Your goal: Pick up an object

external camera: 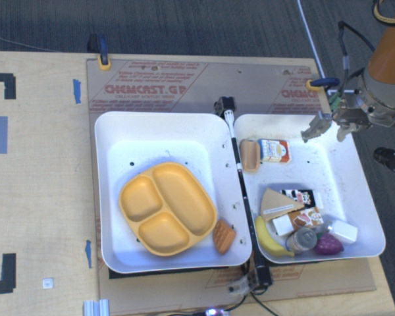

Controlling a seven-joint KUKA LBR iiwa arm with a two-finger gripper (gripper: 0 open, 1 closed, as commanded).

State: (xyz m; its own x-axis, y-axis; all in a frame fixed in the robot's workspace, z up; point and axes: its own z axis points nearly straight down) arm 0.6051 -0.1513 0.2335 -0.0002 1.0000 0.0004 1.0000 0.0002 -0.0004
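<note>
While jaws (328, 129) hang spread and empty, board (145, 87) reads "CHEMCAST GP".

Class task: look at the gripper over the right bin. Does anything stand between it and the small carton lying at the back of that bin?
Nothing visible does. The gripper hangs over the right bin's far corner, and bare white floor separates it from the carton, beside the hot dog.

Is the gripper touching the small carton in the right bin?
Apart. The camera view shows bare bin floor between the gripper and the small carton.
</note>
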